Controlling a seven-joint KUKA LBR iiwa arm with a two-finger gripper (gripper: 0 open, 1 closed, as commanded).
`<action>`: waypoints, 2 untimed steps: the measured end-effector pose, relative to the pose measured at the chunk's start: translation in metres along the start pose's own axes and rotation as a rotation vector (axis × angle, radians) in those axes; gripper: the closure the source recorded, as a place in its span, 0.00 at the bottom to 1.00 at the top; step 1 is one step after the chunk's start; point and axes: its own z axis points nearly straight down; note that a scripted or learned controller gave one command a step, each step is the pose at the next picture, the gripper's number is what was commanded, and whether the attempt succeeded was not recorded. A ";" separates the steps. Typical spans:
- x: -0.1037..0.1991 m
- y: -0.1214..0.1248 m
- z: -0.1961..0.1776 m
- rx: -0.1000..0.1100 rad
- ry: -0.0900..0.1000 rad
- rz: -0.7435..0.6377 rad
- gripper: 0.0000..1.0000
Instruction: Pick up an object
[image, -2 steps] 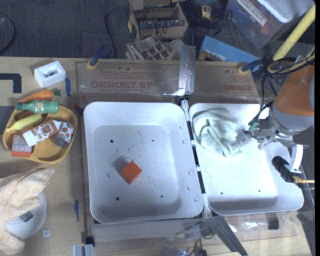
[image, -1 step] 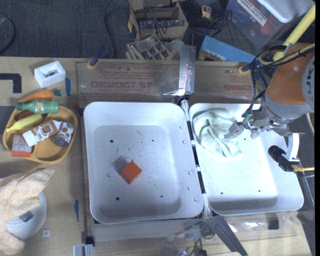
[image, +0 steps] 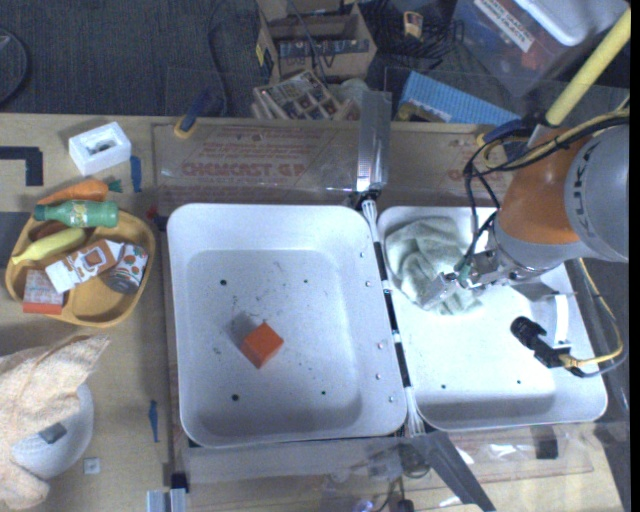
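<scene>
An orange cube (image: 263, 344) rests on the floor of the left bin (image: 200, 250), a little left of its middle, with a grey patch beside it. A crumpled pale green cloth (image: 425, 255) lies in the far left corner of the right bin (image: 500, 385). My gripper (image: 455, 288) reaches in from the right and hangs low at the cloth's near edge, its tips against or in the folds. The cloth and the wrist hide how the tips stand.
A yellow bowl (image: 95, 305) with a green bottle and small packets stands left of the bins. A white box (image: 100, 147) sits at the far left. A beige cloth (image: 40, 390) lies at the near left corner.
</scene>
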 end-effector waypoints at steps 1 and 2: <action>-0.002 0.001 -0.011 -0.005 -0.002 0.003 1.00; -0.002 0.001 -0.012 -0.006 -0.002 0.004 0.00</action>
